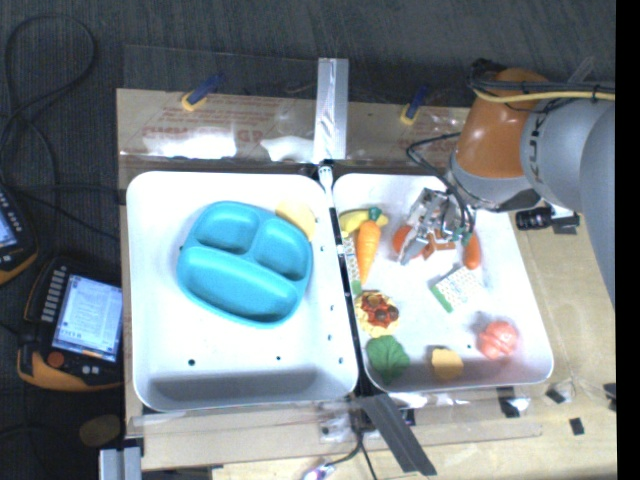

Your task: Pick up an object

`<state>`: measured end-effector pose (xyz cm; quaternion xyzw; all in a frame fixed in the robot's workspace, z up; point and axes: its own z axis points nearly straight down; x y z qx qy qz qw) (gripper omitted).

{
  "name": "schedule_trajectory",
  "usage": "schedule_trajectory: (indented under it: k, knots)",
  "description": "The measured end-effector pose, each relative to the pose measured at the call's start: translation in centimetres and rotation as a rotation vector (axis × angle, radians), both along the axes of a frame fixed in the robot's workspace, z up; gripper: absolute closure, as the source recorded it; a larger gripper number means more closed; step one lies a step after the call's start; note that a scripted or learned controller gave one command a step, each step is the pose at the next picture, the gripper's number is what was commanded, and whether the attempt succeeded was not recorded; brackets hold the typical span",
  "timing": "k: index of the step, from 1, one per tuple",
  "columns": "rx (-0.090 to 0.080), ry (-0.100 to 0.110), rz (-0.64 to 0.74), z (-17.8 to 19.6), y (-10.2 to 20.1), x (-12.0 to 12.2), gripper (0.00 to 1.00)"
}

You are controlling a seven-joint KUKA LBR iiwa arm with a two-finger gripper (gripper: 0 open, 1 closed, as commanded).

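Gripper (pixel 428 236) is down in the right bin (pixel 530 298), fingers spread apart over a small red piece (pixel 403 238) that sits just at their left tip. Nothing is between them; an orange-red piece (pixel 471 251) lies just to their right.

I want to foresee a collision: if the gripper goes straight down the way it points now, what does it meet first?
Probably the small red-orange toy beneath the gripper in the right bin; depth is unclear in this slanted view.
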<state>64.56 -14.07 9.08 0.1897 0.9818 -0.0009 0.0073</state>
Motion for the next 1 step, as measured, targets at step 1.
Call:
schedule_trajectory:
  k: [1]
  knots:
    - [0.005, 0.011, 0.018, 9.35, 10.28, -2.24, 1.0]
